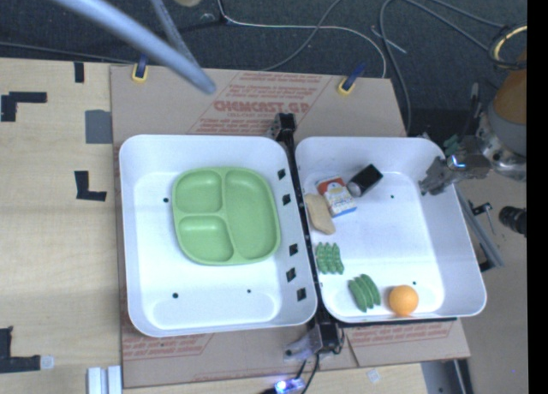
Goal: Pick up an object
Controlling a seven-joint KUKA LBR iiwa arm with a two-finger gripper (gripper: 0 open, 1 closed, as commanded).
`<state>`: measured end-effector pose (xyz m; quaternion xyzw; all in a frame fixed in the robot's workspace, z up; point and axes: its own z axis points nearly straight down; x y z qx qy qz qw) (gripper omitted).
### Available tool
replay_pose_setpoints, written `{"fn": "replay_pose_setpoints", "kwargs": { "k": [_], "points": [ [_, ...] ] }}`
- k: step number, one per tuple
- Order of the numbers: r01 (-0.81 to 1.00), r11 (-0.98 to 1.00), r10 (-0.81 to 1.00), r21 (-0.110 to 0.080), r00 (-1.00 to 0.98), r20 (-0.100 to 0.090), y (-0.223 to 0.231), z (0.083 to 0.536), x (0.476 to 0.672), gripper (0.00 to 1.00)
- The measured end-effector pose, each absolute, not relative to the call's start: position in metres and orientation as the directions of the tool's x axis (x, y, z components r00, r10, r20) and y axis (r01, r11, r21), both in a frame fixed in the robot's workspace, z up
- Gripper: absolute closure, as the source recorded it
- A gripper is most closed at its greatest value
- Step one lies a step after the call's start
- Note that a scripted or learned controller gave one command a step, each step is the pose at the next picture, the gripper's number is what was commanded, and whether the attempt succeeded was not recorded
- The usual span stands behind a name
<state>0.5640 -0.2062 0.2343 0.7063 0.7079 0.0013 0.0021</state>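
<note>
The task looks barely begun; nothing has been lifted, as far as the camera view shows. The gripper (435,176) sits at the right rim of the right bin (445,247), at the end of the arm reaching in from the right; it is small and dark against the white wall, so its state cannot be told from here, and nothing shows in its grasp.

Every candidate lies on the floor of that bin — a black block (366,179) and a small red-and-white carton (337,195) near the top, a tan bread-like piece (320,213) beside the divider, two green ridged items (329,258) (365,291) lower down, and an orange ball (403,300) near the bottom corner; the left bin (145,238) holds a green divided plate (228,215).

What is left, by this reading, is the whole pick: choosing one object, descending, closing and lifting; the black block lies nearest the gripper.
</note>
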Motion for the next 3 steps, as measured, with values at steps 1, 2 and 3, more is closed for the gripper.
{"fn": "replay_pose_setpoints", "kwargs": {
  "k": [1, 2, 3],
  "points": [
    [1.000, 0.002, 1.000, 0.003, -0.002, 0.000, -0.206, 0.261, 0.565, 1.00],
    [1.000, 0.005, 1.000, 0.000, -0.005, 0.001, -0.159, 0.262, 0.573, 1.00],
    [1.000, 0.006, 1.000, 0.000, -0.006, 0.001, -0.109, 0.265, 0.588, 1.00]
  ]
}}
